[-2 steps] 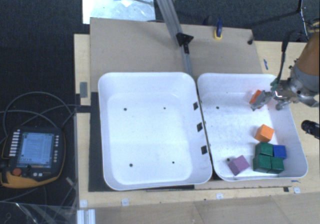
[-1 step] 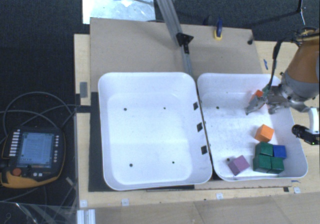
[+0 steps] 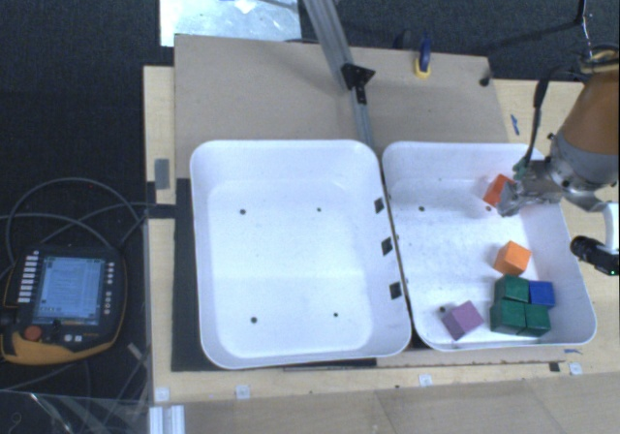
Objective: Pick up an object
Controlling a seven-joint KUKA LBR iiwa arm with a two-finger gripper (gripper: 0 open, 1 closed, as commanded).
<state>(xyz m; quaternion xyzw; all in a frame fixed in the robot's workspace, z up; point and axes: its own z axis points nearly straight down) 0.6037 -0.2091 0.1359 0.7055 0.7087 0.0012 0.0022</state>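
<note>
- Two shallow white bins sit side by side on the bench: the left bin (image 3: 291, 161) and the right bin (image 3: 436, 229).
- Gripper (image 3: 518, 198): positioned over the upper right part of the right bin, at the end of the grey arm (image 3: 591, 132) entering from the right.
- Finger state: cannot tell. The gripper body hides the fingertips, and the gap between them is not resolved at this slant.
- Orange block, upper (image 3: 496, 190): lies against the left side of the gripper, touching or just beside it. Whether it sits between the fingers cannot be determined.
- Orange block, lower (image 3: 512, 257): rests on the bin floor, below the gripper and apart from it.
- Green blocks (image 3: 515, 304): clustered in the lower right corner of the right bin.
- Blue block (image 3: 542, 294): touching the right side of the green cluster.
- Purple block (image 3: 463, 319): lies near the front wall, left of the green blocks, tilted.
- Teach pendant (image 3: 63, 304): rests left of the bench, with cables looped around it.
</note>
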